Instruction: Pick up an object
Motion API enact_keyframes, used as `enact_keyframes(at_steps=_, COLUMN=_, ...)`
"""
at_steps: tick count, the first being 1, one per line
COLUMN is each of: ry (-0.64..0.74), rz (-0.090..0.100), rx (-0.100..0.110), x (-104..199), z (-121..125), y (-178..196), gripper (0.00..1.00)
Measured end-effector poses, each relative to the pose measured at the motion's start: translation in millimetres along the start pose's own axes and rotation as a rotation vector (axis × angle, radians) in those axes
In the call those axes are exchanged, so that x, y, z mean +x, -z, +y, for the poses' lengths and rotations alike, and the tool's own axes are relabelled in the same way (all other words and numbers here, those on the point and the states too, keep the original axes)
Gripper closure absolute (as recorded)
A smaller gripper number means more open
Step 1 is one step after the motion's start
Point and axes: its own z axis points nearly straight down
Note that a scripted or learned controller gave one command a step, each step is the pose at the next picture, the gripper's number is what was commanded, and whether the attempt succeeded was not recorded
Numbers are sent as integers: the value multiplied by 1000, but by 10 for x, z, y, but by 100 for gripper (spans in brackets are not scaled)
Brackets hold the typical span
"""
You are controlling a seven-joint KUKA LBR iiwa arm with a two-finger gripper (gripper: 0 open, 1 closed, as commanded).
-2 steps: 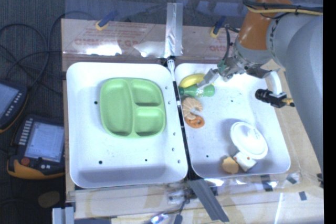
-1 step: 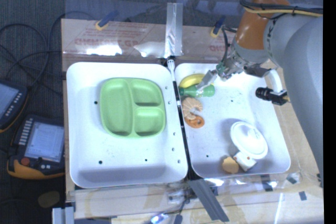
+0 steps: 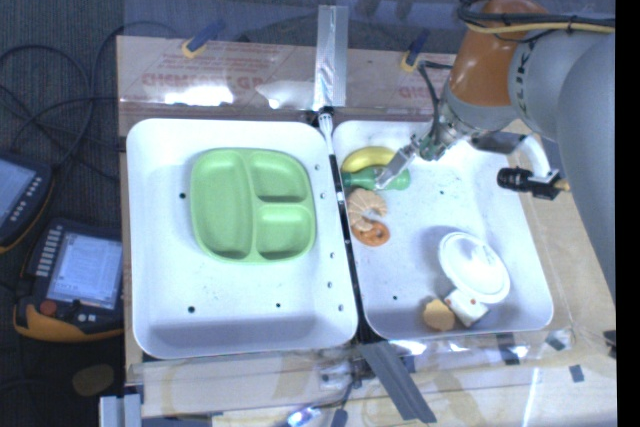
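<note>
Gripper (image 3: 392,171) sat low at the upper left corner of the right bin (image 3: 530,300), right over a yellow banana (image 3: 365,158) and a green item (image 3: 398,181). Finger spread and any hold: could not tell. Orange-tan food pieces (image 3: 368,218) lay just below. White cup (image 3: 472,268) lower right. Green divided plate (image 3: 251,204) in the left bin (image 3: 150,315).

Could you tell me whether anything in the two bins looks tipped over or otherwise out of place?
Yes: the white cup in the right bin lies on its side near the front corner, rather than upright. The green plate sits flat.
</note>
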Motion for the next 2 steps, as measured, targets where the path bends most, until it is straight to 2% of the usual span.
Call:
enact_keyframes(at_steps=1, ry=-18, rz=21, rx=9, x=-65, z=48, y=-7, gripper=0)
enact_keyframes(at_steps=2, ry=-36, rz=15, rx=9, x=-42, z=56, y=-9, gripper=0)
